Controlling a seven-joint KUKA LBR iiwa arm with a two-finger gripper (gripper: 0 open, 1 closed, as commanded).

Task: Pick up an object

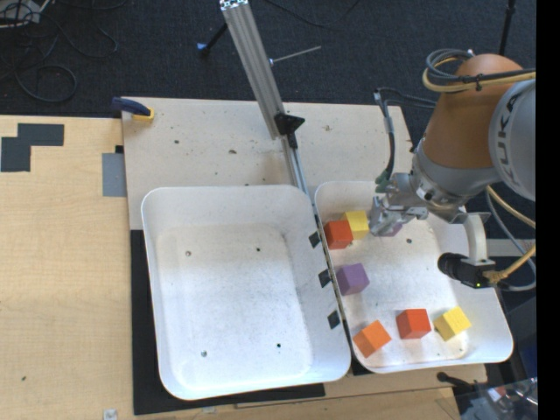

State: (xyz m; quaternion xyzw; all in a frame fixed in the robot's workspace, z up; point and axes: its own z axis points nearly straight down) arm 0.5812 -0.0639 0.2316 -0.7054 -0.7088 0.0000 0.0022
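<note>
While its state is unclear, the claw (386, 221) hangs beside a yellow cube (357, 225).

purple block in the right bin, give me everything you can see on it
The purple block is a small cube of matte, muted violet, lying flat on the floor of the right bin, near that bin's left wall, about midway along it. Its top face and two darker side faces show; edges look clean, material unclear. Nothing touches it: the red block and yellow block sit apart above it in the view, the orange block below. The end effector is off to its upper right, away from it.
</note>
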